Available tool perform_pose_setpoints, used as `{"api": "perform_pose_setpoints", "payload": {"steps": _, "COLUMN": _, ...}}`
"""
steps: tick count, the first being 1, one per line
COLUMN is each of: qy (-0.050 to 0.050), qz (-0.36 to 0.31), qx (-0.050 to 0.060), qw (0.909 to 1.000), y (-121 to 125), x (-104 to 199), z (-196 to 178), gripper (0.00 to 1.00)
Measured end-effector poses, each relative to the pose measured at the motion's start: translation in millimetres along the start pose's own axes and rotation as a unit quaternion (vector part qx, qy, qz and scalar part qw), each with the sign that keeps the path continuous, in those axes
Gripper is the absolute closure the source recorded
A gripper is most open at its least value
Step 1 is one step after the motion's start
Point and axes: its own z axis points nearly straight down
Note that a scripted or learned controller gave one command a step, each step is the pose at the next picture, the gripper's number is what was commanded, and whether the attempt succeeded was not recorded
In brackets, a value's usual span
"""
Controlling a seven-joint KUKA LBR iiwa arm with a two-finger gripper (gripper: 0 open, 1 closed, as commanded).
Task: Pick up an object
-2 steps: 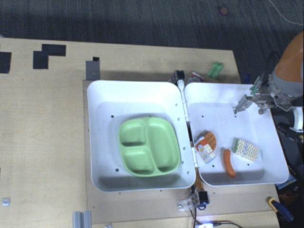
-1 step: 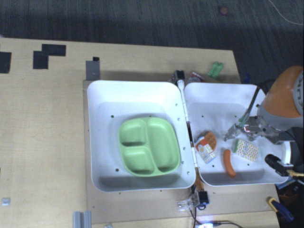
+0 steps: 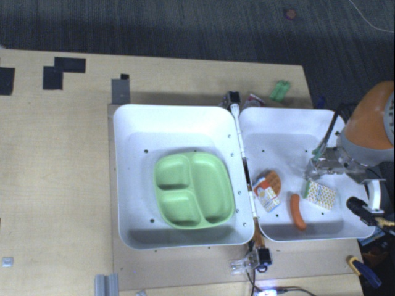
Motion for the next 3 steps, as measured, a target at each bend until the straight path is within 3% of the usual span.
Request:
{"api": "perform_pose_setpoints", "payload": {"steps": 1, "qy": 0.001, "qz": -0.001, "qx": 0.003, "qw": 1.0, "y": 67, "x": -29, "z": -18, "gripper": 1.0}}
{"api": "perform_pose_setpoints", "payload": {"steps": 2, "qy": 0.001, "qz": -0.001, "qx": 0.004, "qw": 1.0, "y": 67, "x": -29, "z": -17, "gripper": 0.0}}
{"api": "perform_pose_setpoints", "payload": {"steps": 3, "qy": 0.001, "qz": 0.001, "qx": 0.003, "qw": 1.0, "y": -2, "x": 6, "z": 12, "gripper": 0.0}}
